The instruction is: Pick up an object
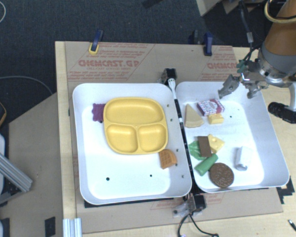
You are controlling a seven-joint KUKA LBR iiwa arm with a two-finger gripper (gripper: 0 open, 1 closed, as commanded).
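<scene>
My gripper (237, 90) hovers over the far part of the right bin (266, 132), open, with nothing between its fingers. Just below and left of it lies a purple-and-white packet (209, 106) with a small yellow block (215, 118) beside it. A cream wedge (191, 116) sits near the bin's left wall. Nearer the front are a brown block (204, 145), a yellow cheese piece (216, 142), a green piece (205, 165), a round brown cookie (221, 175) and a small grey-white cylinder (240, 158).
The left bin (89, 157) holds a yellow divided plate (135, 125), a purple piece (97, 111) by its left rim and an orange-brown chunk (168, 158) at the plate's front right. A black clip (169, 76) sits where the bins meet.
</scene>
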